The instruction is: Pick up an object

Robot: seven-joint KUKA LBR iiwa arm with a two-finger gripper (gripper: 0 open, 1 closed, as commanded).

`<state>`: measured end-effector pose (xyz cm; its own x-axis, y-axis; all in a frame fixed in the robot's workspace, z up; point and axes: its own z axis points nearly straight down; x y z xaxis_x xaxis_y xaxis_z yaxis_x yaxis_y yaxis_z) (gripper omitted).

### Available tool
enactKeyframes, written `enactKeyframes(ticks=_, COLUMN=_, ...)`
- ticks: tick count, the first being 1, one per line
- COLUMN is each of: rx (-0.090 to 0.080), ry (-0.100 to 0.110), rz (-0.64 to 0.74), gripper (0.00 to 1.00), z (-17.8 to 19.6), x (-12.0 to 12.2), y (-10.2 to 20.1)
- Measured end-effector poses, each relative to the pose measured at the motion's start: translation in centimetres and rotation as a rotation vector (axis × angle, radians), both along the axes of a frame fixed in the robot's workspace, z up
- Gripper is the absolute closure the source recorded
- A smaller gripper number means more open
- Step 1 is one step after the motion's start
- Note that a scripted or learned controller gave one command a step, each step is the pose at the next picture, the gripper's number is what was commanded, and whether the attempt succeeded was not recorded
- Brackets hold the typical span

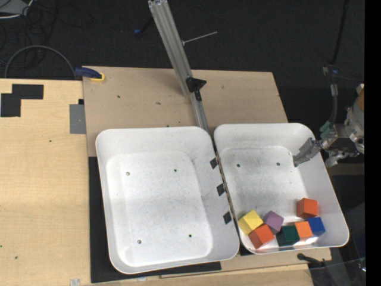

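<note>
Several small blocks lie clustered in the near right corner of the right bin [262,137]: a yellow block [251,220], a purple block [274,220], a red block [261,236], a green block [288,235], an orange block [303,229], a blue block [317,226] and a red-orange block [307,207] a little apart behind them. My gripper [311,152] hangs at the right bin's far right rim, well behind the blocks and touching none of them. Nothing shows in its grasp.
The left bin [119,142] sits beside the right one, joined by black clips [219,188]. A slanted aluminium bar [176,52] rises behind the bins. The wooden bench [41,171] extends to the left.
</note>
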<state>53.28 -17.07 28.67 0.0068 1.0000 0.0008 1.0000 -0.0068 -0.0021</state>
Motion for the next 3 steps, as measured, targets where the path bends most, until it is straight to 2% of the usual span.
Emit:
enactKeyframes(ticks=1, rx=0.002, ry=0.008, rz=0.005, gripper=0.00, z=-12.6, x=2.4, y=1.2)
enactKeyframes(ticks=2, rx=0.001, ry=0.003, rz=-0.004, gripper=1.00, z=-11.1, x=2.4, y=0.9)
enactKeyframes(ticks=3, rx=0.004, ry=0.000, rz=0.014, gripper=1.00, z=-9.6, x=2.9, y=9.7)
